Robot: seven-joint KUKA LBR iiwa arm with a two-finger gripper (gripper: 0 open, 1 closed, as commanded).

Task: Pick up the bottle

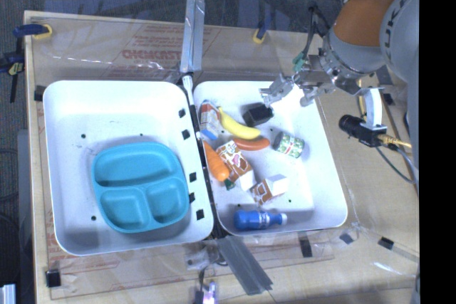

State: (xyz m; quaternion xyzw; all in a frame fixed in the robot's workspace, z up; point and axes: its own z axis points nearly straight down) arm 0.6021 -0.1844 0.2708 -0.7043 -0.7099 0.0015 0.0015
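The bench carries 2 white bins point(53, 153). The blue bottle point(259, 219) lies flat against the near wall of the right bin, well apart from my claw point(291, 92), which hangs with fingers spread over the far rim, pinching nothing. Bare floor lies right of the bottle.
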